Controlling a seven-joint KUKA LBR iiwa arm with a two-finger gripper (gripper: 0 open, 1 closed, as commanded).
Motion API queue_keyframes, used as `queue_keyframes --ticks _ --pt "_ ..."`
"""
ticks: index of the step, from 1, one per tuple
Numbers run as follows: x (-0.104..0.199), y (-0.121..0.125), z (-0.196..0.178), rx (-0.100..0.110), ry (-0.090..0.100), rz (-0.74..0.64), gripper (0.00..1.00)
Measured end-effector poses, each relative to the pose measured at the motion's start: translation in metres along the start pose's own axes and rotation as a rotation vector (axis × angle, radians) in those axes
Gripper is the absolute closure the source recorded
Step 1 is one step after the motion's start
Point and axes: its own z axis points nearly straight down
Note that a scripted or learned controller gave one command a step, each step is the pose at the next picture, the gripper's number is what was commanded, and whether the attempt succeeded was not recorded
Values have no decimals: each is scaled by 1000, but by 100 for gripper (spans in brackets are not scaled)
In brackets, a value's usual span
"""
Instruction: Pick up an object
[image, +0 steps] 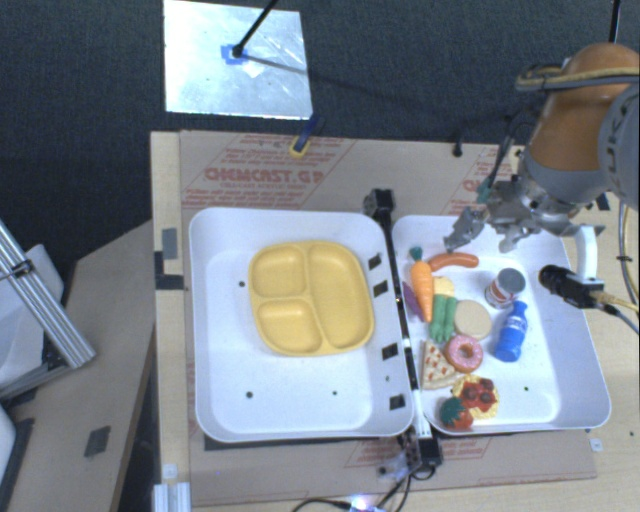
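Left bin (215, 400): held a yellow tray (308, 297).
Right bin (570, 385): held toy food.
Gripper (490, 235): hung above a hot dog (452, 262).

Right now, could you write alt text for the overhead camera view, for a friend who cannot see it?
A grey and orange robot arm holds its two-finger gripper, fingers spread and holding nothing, above the right white bin, which holds a cluster of toy food including an orange plastic carrot, a pink donut and a blue bottle. The left white bin holds a yellow three-compartment plate.

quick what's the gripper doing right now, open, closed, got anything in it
Gripper: open, holding nothing; it hangs above the back of the right bin, near the sausage.
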Motion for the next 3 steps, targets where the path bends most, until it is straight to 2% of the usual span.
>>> queue_keyframes --ticks 1,2,3 --pt "0 2 -7 -12 -1 -2 0" --pt "3 5 55 -7 -1 0 0" --pt "6 6 97 -8 -1 0 0"
